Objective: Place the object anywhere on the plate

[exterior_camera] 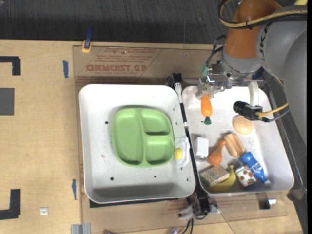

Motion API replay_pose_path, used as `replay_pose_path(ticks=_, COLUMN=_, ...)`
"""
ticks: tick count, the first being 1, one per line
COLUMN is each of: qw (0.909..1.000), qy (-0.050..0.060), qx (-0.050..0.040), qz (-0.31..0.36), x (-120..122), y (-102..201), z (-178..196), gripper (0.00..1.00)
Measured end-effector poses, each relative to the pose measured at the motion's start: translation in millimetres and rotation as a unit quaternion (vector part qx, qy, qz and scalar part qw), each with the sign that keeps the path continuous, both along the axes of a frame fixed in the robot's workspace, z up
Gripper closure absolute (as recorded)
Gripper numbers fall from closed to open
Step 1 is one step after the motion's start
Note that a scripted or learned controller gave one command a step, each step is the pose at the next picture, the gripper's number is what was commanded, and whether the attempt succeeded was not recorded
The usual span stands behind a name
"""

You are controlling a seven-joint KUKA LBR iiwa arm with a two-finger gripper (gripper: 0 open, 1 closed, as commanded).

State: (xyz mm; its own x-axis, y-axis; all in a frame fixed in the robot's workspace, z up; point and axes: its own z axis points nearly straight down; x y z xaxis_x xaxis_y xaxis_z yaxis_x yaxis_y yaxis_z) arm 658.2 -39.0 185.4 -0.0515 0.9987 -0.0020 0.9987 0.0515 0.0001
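A grey KUKA arm (273, 38) with an orange band reaches in from the right over the far end of the right-hand white bin (278, 145), its two-finger gripper (208, 87) pinching the top of a small orange toy carrot (206, 106). The carrot hangs upright from the fingers, its green tip pointing down toward the bin floor; from this slanted view it appears to be lifted clear rather than resting. In the left-hand white bin (92, 130) sits a light green sectioned plastic plate (131, 135), well apart from the carrot, with a small yellow piece (178, 154) at its right rim. The near end of the right bin holds a cluster of toys: a tan egg-shaped item (242, 125), a white block (202, 146), an orange pear-like piece (215, 155), a blue bottle (253, 165) and a yellow banana (225, 181).
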Motion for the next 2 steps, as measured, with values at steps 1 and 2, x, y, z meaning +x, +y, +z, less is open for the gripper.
replay_pose_path(ticks=1, qw=0.9999, qy=0.003, qx=0.0024, qz=-0.017, x=-32.6, y=66.7, z=-0.8, gripper=1.00)
replay_pose_path(ticks=2, qw=0.9998, qy=0.003, qx=0.0013, qz=-0.018, x=-32.5, y=64.0, z=-0.6, gripper=0.00)
